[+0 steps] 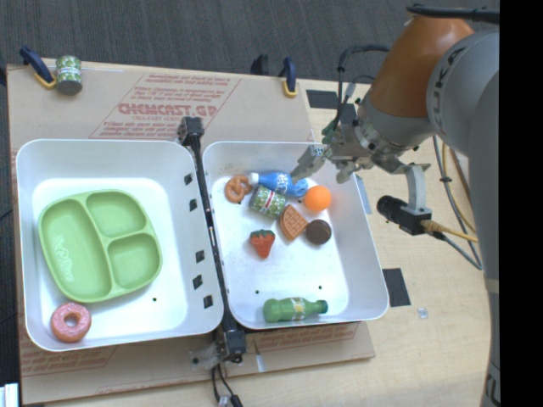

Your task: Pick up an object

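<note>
My gripper (325, 170) hovers over the back right corner of the right bin (361, 287). It is open, and nothing sits between its fingers. Just below it lies an orange ball (316, 198), with a blue bottle (280, 182) to the left by one fingertip (304, 164). Clustered nearby are a green can (267, 201), a pretzel (238, 187), a waffle cookie (293, 222), a brown ball (318, 231) and a strawberry (262, 242). A green bottle (293, 309) lies on its side at the bin's front edge.
The left bin (34, 164) holds a green divided plate (100, 244) and a pink donut (69, 321) in its front left corner. A black divider (206, 236) runs between the bins. Clamps sit on the board's back edge (289, 76).
</note>
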`<control>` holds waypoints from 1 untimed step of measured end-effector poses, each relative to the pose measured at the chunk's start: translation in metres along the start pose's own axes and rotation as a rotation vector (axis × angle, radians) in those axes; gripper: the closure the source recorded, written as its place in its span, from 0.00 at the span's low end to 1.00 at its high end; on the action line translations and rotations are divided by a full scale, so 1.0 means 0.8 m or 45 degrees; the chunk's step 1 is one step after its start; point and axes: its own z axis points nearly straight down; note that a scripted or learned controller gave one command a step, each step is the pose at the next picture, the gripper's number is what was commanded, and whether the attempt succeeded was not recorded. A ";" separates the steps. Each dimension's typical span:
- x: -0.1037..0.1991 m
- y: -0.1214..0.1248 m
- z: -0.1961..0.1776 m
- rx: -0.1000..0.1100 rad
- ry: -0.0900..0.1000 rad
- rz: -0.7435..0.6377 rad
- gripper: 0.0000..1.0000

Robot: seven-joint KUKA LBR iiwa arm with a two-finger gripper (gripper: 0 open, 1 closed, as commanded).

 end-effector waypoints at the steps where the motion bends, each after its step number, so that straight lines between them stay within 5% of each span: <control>1: 0.007 0.013 0.156 0.003 -0.001 -0.001 0.00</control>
